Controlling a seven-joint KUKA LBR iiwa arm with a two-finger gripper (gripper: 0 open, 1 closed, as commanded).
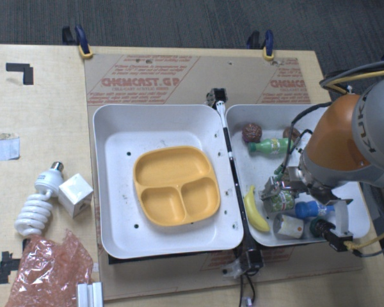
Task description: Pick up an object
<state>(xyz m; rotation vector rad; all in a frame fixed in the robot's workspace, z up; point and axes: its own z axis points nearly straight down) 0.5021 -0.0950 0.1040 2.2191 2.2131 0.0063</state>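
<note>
Grey carpet surrounds the counter [45,126], where the gripper [280,194], finger state unclear, hovers over a yellow banana [256,213] in the right bin [240,117].

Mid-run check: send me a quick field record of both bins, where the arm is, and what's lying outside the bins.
left bin: yellow divided tray
right bin: banana, green bottle, brown round item, blue item, white item
arm: over right bin, reaching in from the right
pincer: low among the right bin's clutter; grip state unclear
outside bins, left: spiral light bulb, white cube, crumpled pink plastic
</note>
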